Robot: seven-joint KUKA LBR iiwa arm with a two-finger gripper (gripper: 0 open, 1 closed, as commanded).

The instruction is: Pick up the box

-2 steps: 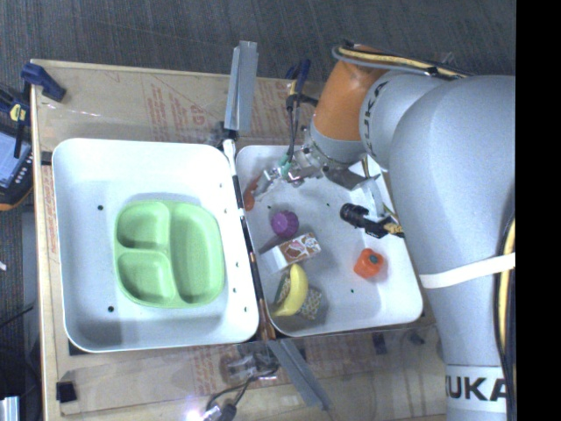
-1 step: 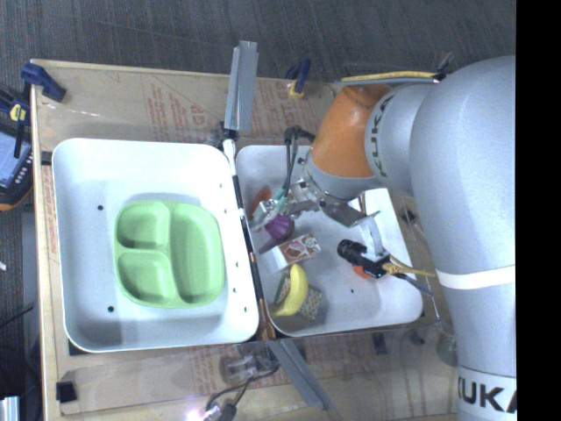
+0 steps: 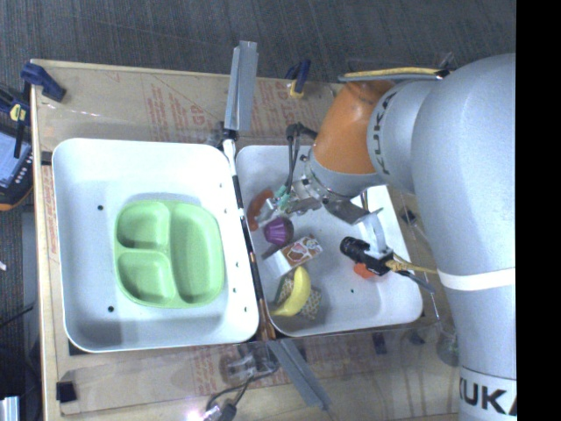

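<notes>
You see the small printed red-and-white carton box [image 3: 301, 251] lying tilted just below the claw [image 3: 289, 202], whose opening cannot be told.

A robot lab: a big grey robot arm [image 3: 456, 191] reaches over two white plastic bins [image 3: 79, 323] on a clamped wooden bench [image 3: 131, 95].

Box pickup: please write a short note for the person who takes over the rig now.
Gripper: low in the right bin, near its upper left part; finger state cannot be told.
Box: lies on the right bin's floor, between the purple cup and the banana; not held.
Left bin: holds the green tray.
Done: nothing visible.
Left: grasp the box and lift it.
</notes>
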